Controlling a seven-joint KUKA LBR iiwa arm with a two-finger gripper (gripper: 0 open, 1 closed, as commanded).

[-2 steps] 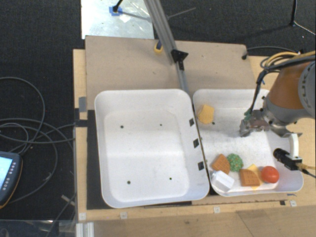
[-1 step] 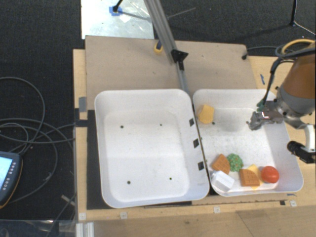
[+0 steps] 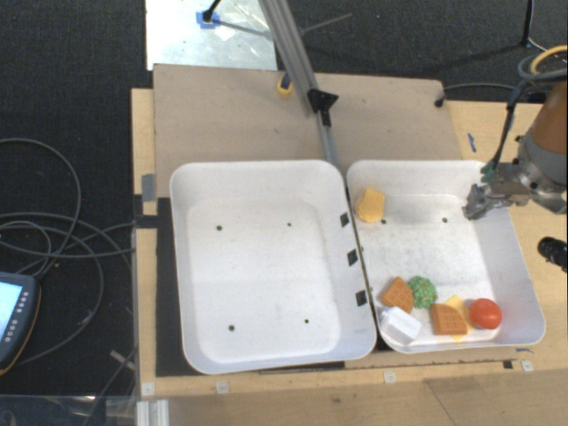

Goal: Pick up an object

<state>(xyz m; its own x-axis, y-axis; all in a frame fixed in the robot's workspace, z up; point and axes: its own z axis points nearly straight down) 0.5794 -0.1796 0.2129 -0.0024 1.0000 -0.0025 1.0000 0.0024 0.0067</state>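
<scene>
Bright, even light; soft shadows; sharp

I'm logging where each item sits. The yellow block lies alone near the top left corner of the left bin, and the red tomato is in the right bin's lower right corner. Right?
Not quite: the camera view shows the yellow block in the right bin, near its top left corner. The red tomato is as you say.

- A brown bench top (image 3: 231, 114) spreads under the two bins.
- Left white bin (image 3: 191, 238), at nine o'clock from the scene's centre.
- Right white bin (image 3: 515, 264), at four o'clock.
- A grey pole (image 3: 288, 38) slants from twelve o'clock toward the seam between the bins, with a black clamp (image 3: 321, 101) partway along it.
- Black cables (image 3: 53, 229) loop over the dark floor at nine o'clock.
- A tablet-like screen (image 3: 13, 313) sits at eight o'clock, cut by the edge.
- A pale floor panel (image 3: 186, 25) lies at eleven o'clock.
</scene>
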